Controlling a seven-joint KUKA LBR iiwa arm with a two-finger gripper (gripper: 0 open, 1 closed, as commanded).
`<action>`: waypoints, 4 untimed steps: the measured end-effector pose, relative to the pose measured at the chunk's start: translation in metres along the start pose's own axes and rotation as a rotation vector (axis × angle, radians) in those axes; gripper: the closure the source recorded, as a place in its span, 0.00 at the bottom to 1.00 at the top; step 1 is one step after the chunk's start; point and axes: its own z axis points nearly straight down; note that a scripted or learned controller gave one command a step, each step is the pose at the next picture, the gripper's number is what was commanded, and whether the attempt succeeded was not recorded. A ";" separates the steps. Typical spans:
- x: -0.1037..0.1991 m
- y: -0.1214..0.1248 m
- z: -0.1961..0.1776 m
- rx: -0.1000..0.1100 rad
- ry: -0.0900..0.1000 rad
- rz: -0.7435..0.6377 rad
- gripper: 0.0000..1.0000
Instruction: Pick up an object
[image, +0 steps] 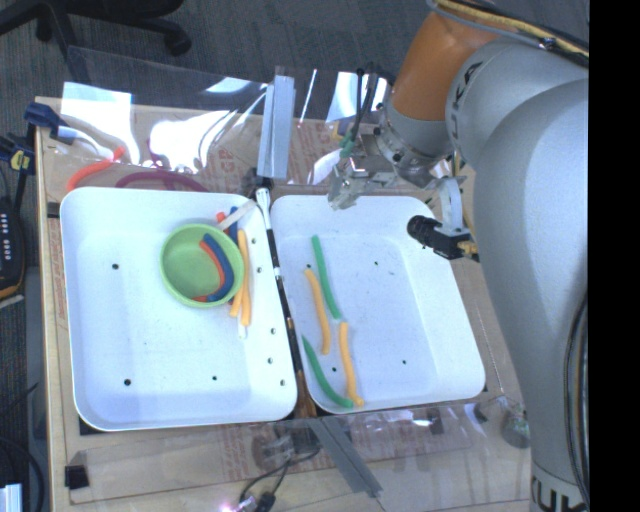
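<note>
Dark carpet surrounds a wooden bench (45, 300) bearing two white bins. Grey arm (520, 200) fills the frame's right. Left bin (130, 340) holds one green bowl (190, 262) with one red and one blue curved piece inside, plus one orange stick (243, 285) beside it. Right bin (420, 330) holds four sticks, two green (327, 280) and two orange (318, 305), their long axes running roughly top to bottom of the frame, slightly slanted. Gripper (345, 185) sits at the right bin's upper edge; its state cannot be told.

No legible text or labels anywhere
</note>
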 end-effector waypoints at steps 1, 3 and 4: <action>0.001 0.000 0.001 0.002 0.001 -0.001 0.00; -0.007 -0.046 0.154 0.004 0.001 -0.058 0.00; -0.008 -0.045 0.142 0.003 -0.001 -0.061 1.00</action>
